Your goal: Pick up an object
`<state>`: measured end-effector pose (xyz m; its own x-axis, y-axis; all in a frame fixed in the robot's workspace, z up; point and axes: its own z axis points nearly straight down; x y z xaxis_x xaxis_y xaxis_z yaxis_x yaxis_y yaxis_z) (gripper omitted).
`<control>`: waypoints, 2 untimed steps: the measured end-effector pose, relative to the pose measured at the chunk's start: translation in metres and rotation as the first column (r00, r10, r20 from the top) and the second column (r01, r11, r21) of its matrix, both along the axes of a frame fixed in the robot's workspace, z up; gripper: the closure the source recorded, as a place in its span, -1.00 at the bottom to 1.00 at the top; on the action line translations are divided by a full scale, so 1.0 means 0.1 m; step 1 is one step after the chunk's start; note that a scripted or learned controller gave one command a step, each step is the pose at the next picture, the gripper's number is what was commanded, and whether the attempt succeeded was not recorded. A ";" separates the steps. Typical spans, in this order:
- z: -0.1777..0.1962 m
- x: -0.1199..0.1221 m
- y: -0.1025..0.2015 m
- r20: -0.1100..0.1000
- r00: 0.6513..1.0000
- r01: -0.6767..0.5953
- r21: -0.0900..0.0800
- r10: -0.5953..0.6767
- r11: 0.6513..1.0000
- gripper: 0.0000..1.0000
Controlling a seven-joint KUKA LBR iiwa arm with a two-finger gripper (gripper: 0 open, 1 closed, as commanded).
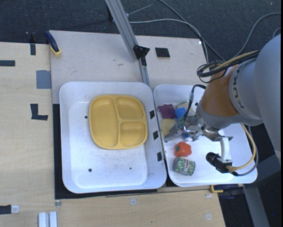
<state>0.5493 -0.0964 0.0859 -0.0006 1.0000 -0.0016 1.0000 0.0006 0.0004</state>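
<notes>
The right white bin [203, 175] holds a small heap of objects. A purple piece [166, 110] and a blue piece [180, 112] lie at its far left, with a pale yellow piece [167, 125] just below them. Nearer the front are a red-orange round object [182, 149] and a green can [184, 166] lying on its side. My gripper [181, 130] hangs low over the bin's left half, between the blue piece and the red-orange object, just above the latter. The wrist hides what lies directly under it.
The left white bin [80, 145] holds a yellow divided plate [117, 121]. A slanted metal pole [124, 25] runs down to the gap between the bins. A black cable end [217, 161] hangs over the right bin's front. A blue-and-yellow clamp [53, 44] lies at the bench's far left.
</notes>
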 end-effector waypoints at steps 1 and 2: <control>0.12 0.01 0.01 0.004 1.000 -0.001 0.001 0.001 1.000 1.00; 0.75 0.01 0.00 0.003 1.000 -0.001 0.001 0.001 1.000 1.00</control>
<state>0.5502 -0.0960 0.1610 -0.0012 1.0000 -0.0004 1.0000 0.0012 0.0030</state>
